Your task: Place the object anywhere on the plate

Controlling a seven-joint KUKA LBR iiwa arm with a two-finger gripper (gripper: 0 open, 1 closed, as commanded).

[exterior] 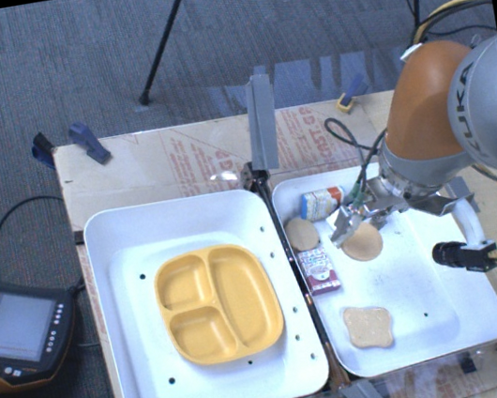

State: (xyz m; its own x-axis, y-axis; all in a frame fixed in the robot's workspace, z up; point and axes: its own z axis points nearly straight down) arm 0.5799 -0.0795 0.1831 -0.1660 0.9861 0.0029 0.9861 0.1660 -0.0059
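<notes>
Watching the yellow three-compartment plate (pixel 219 303) lying flat in the middle of the left bin (pixel 113 265), with nothing resting in any of its compartments. Looking right of the plate, across the divide into the right bin (pixel 460 318), and seeing the grey arm (pixel 448 115) with its orange band reaching in from far to the plate's right, wrist hanging low over that bin. Not managing to tell whether the jaws are open or closed; too small and cluttered from up here. Spotting a round tan disc (pixel 365 245) lying right of the plate, just beneath the jaws and partly covered by them, though not able to say whether touching. Noting a small white bottle (pixel 320 201) lying on its side to the plate's upper right, and a second tan round piece (pixel 300 234) sitting just below that bottle, close to the bin wall nearest the plate. Catching a dark red packet (pixel 318 270) lying right beside the plate's side of that wall, level with the plate's middle. Finding a slice of toast (pixel 368 326) lying flat to the plate's lower right, well apart from the disc.
</notes>
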